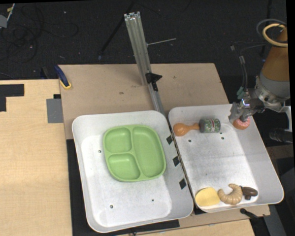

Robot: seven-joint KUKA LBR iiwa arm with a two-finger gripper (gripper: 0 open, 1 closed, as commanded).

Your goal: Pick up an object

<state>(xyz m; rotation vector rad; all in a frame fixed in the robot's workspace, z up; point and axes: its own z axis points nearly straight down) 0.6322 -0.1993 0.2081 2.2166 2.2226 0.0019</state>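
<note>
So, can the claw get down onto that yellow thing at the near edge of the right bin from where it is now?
Probably yes. The claw is at the bin's far right corner, and the bare floor of the right bin lies between. The tan curled piece touches the yellow thing on its right, so that side is tight.

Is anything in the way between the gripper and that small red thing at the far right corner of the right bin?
Nothing visible does. The gripper sits right over the small red object, and the dark green can lies apart, further left.
</note>
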